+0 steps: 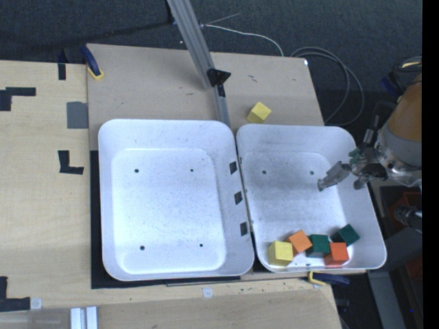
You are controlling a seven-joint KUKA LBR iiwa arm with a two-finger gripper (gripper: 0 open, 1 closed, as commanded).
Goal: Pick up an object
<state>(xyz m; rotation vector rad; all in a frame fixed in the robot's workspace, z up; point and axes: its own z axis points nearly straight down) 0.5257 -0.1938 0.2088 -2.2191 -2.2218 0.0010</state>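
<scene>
Several small blocks lie huddled in the near right corner of the right bin [288, 149]: a yellow block [280, 252], an orange block [300, 240], a green block [319, 244], a red-orange block [338, 253] and a dark green block [348, 235]. My gripper [341, 179] hangs above the bin's right side, well behind the blocks. It is open, with nothing between its fingers. The grey arm with its orange band [410, 118] comes in from the right edge.
The left bin [110, 184] sits beside the right one. A lone yellow block [259, 112] rests on the bench behind the right bin. A slanted grey pole [194, 36] rises from the gap between the bins. Cables [329, 60] trail at the back right.
</scene>
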